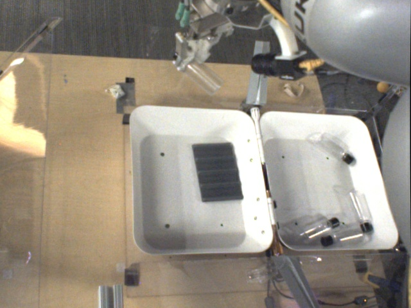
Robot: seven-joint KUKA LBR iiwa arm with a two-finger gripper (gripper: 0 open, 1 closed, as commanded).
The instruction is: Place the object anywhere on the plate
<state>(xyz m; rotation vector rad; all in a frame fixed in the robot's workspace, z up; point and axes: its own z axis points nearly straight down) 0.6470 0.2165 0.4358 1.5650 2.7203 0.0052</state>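
Clear tube gripped and aloft, plate waiting below.
Nearest, clear plastic vials with black caps (pixel 334 226) are lying in the right white bin (pixel 379 191); the dark ribbed rectangular plate (pixel 218 171) is sitting bare in the left white bin (pixel 144 191); farthest, the claw (pixel 191 55) is pinching a clear plastic tube (pixel 204 77) above the desk (pixel 70 172), so placing is left.
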